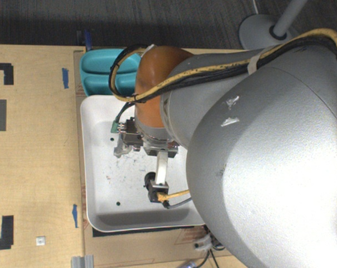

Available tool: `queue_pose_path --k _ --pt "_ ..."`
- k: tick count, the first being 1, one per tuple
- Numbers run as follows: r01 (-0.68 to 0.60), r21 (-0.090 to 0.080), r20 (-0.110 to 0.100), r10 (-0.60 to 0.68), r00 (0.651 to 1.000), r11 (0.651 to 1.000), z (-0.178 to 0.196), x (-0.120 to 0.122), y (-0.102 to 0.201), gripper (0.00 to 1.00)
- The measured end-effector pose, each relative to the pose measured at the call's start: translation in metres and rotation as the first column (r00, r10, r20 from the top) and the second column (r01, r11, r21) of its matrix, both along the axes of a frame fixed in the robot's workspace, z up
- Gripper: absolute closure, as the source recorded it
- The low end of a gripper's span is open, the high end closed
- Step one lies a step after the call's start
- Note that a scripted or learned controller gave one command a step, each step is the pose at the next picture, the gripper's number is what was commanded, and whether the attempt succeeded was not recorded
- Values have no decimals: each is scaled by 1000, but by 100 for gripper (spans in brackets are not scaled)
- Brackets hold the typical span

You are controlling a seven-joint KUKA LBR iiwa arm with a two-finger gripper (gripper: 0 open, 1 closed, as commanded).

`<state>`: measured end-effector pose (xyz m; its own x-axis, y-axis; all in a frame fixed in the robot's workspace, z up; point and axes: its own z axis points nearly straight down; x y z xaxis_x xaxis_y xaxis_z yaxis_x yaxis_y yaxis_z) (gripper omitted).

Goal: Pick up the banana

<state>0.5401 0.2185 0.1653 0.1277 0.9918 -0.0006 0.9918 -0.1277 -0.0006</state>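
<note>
**A:** Camera view: which step is this?

**B:** The reach, I judge. The gripper (pixel 124 145) hangs low inside the white bin (pixel 96 172), toward the bin's far half, with nothing yellow at it. Whether it is released or clenched I cannot tell.

**A:** And the banana?

**B:** I cannot place it. The bin's left floor carries a few dark specks (pixel 109 177), and the grey arm (pixel 258 149) covers the bin's right side, so the fruit may lie under there.

**A:** Anything else around the bin?

**B:** A teal rounded object (pixel 101 71) just beyond the bin's far rim, on the table (pixel 34 149).

**A:** So the next move?

**B:** Likely locating the banana first, then setting the gripper across its narrow width and closing before lifting clear of the bin's rim. A grasp here, over bare floor, would probably come up with nothing.
</note>
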Motion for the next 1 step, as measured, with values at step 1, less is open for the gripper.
queue_pose_path --k 1 --pt "-229 0 1 229 973 973 100 30 -25 0"
